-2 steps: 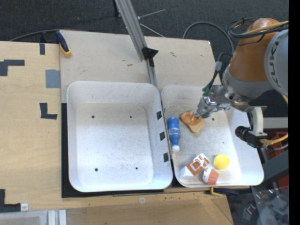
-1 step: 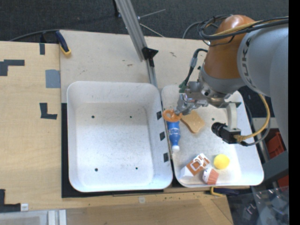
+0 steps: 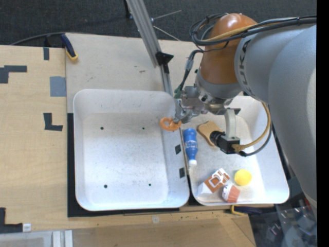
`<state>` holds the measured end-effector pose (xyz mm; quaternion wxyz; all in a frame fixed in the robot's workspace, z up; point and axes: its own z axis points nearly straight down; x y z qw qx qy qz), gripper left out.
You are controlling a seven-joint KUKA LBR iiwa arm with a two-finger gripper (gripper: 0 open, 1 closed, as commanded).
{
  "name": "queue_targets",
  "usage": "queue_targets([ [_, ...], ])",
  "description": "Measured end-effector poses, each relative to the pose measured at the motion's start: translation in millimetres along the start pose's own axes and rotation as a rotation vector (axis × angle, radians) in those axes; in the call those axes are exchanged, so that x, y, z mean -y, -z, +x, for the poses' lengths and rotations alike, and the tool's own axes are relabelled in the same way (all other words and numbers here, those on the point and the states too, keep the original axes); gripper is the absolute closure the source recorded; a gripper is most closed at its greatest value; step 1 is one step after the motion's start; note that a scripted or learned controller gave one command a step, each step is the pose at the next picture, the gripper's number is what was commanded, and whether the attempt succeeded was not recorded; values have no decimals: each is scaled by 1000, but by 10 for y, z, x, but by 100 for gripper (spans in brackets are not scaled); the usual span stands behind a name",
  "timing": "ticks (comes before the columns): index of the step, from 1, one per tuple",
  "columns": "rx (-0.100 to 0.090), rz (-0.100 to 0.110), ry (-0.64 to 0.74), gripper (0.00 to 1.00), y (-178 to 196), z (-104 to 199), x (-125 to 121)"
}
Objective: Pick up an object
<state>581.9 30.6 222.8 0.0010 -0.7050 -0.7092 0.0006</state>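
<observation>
Pincer (image 3: 180,118): positioned over the ridge where the two bins meet, its tip just beside an orange ring (image 3: 167,123). The ring sits at the pincer's tip, on the near edge of the left bin (image 3: 123,194); whether it is pinched cannot be told, and the pincer's state (spread or pressed together) cannot be read from this angle.

Step in hand, as judged: the grasp itself, with the ring as the likely target. The next move calls for a confirmed closure on the ring, then a straight lift clear of the bin wall.

Just below the pincer lies a blue bottle (image 3: 190,145), along the left side of the right bin (image 3: 267,189). Further off in that bin: a tan piece (image 3: 206,130), a yellow ball (image 3: 243,177) and an orange-and-white carton (image 3: 218,180).

Arm pose: reaching in from the right, wrist bent steeply down, orange band (image 3: 226,27) uppermost, cables looped alongside.
</observation>
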Motion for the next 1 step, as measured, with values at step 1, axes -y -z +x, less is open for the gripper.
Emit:
queue_targets([
  [1,-2,-2,2,100,67,578,-227],
])
